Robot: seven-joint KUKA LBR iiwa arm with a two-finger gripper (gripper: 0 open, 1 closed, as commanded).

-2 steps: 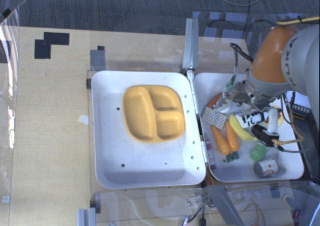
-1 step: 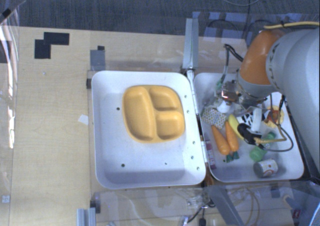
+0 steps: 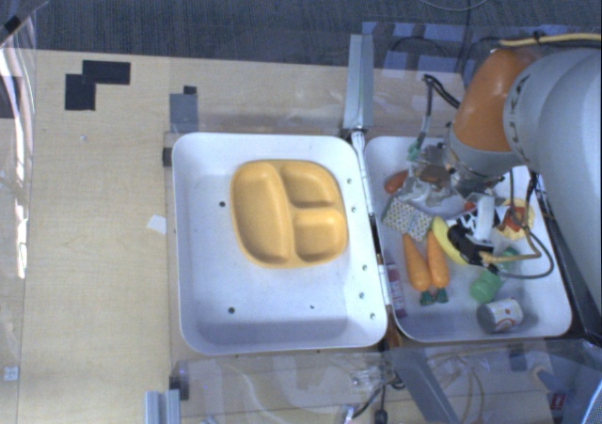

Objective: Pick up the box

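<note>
The left bin (image 3: 202, 314) is holding a yellow divided tray (image 3: 287, 211). The right bin (image 3: 541, 309) is crowding two carrots (image 3: 425, 264), a banana (image 3: 450, 243), a can (image 3: 499, 315) and the patterned box (image 3: 404, 218) (flat, near its left wall). The arm's jaws (image 3: 435, 180) are hanging just above it; their state is impossible to tell.

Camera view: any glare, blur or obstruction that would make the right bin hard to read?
Camera view: lighting is even and soft. The left bin and yellow tray read sharply. The arm looms large, slightly soft, covering the right bin's upper part. The claw sits among clutter; small items blur together. Faint reflections streak the clear panel along the left edge.
</note>
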